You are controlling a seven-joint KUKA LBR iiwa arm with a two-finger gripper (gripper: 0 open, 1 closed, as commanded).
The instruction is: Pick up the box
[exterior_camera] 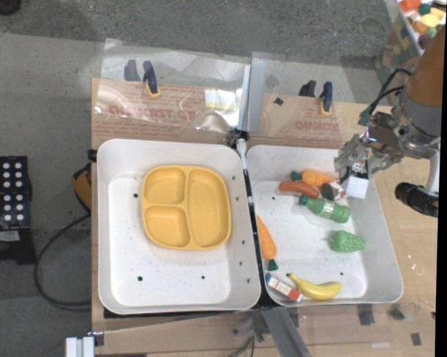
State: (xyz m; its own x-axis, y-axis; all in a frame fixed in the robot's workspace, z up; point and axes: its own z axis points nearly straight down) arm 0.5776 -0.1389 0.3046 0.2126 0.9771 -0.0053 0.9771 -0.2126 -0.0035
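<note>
My gripper [353, 170] hangs over the far right corner of the right bin [385, 267]. A small white box [357, 187] lies directly under its tip, touching it or nearly so; the view does not settle whether it is held. A second small box, red and white [282, 287], lies at the bin's near edge next to a banana [316, 288].
The right bin also holds a carrot [266, 240], a green bottle [326, 209], a green lumpy toy [346, 241], and red and orange toy food [302, 186] beside the gripper. In the left bin [118, 265] lies a yellow divided plate [186, 207].
</note>
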